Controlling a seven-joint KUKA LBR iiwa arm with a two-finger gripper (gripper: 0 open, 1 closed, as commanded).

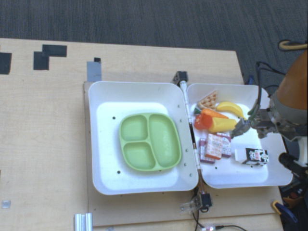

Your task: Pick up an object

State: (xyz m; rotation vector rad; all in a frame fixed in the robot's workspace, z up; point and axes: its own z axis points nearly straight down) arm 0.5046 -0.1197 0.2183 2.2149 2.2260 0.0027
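At the front of the right bin [276, 179] a little white carton [251, 156] is lying, and the pincer [239, 128] is reaching low toward the yellow pepper [222, 124], not holding anything yet, needing to drop and squeeze; open or shut, I cannot tell.

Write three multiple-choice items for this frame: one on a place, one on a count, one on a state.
1. Where does the green plate lie?
A. left bin
B. right bin
C. on the bench outside the bins

2. How many compartments does the plate have?
A. two
B. three
C. four

3. How does the banana rest?
A. lifted clear of the bins
B. on the plate
C. lying in the right bin

Answers: 1 A, it sits in the left bin. 2 B, two small and one long. 3 C, it lies among the food items there.
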